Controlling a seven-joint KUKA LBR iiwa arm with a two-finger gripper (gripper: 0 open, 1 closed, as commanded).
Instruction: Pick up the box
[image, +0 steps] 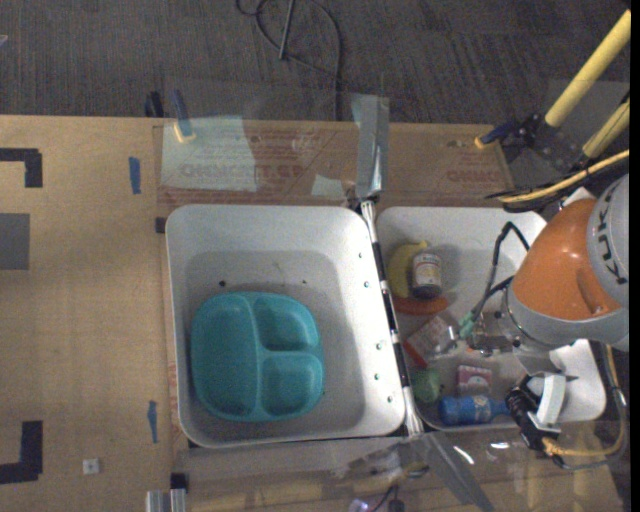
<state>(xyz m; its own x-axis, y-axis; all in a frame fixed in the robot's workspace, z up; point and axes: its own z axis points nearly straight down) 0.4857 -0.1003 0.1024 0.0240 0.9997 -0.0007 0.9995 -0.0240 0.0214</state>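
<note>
The box is small, pink and white, and lies flat near the front of the right bin. My gripper hangs over the middle of that bin, just behind the box and a little above it, below the orange band of the arm. A red and white packet lies directly to the gripper's left. Nothing can be made out between the gripper's tips, which the wrist hardware and cables partly hide.
The right bin also holds a blue bottle in front of the box, a green item, a yellow item and a small dark jar. A teal divided plate lies in the left bin.
</note>
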